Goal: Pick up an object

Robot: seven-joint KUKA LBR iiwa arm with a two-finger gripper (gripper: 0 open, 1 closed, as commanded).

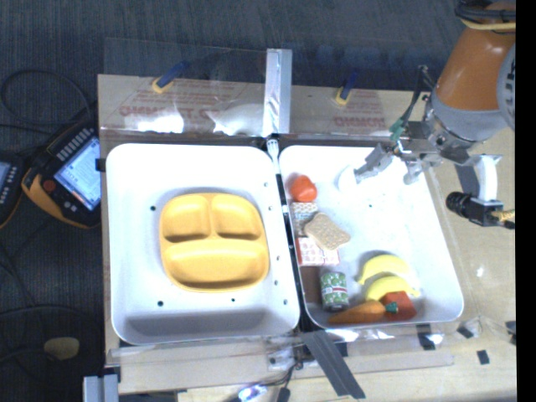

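Observation:
My gripper hangs over the far part of the right bin, open, with nothing between its fingers. The bin's objects lie to its left and front. A red-orange tomato sits by the bin's left wall. In front of the tomato lie a brown cracker and a red-and-white packet. A green-labelled can, two yellow bananas, an orange carrot and a red piece crowd the near side.
The left bin holds a yellow divided tray. A metal divider post stands behind the seam of the two bins. A teach pendant lies on the floor at the left.

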